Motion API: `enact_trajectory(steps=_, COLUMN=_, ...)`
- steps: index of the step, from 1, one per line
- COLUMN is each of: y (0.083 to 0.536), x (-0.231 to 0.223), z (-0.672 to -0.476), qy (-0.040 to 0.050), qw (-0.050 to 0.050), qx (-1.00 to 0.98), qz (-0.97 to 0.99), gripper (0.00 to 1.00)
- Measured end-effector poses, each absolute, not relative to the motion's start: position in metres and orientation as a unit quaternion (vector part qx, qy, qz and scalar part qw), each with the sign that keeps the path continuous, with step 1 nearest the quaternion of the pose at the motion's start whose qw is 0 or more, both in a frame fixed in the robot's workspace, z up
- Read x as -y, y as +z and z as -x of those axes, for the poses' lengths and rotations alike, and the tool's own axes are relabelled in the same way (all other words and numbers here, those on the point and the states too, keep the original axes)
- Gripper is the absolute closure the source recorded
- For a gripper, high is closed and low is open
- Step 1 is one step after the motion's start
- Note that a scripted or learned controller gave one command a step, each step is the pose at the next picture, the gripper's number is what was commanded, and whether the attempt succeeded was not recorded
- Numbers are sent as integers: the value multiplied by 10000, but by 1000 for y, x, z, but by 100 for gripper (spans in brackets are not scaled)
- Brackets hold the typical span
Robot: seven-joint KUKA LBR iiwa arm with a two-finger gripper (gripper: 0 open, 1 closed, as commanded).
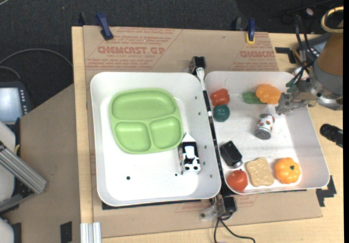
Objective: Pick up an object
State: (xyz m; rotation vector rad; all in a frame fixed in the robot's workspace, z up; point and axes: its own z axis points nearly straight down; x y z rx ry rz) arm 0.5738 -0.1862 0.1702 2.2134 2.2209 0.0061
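Claw (286,106) near right bin's (316,143) far edge, beside can (264,126).

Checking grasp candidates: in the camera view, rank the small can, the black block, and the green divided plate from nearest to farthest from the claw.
1. Small can: right bin, just below-left of the claw.
2. Black block: right bin, lower left part, near the divider.
3. Green divided plate: left bin, across the divider, clearly farthest.

Printed in red across the brown protective sheet (163,45) under the bins: "CHEMCAST GP", repeated in rows, partly again at upper right.
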Motion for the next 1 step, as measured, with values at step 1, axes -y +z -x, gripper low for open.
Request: enact_trajectory(steps=1, y=217, x=206, z=-538, qy=6, qw=30, qx=-7063, qz=-7079, gripper=100)
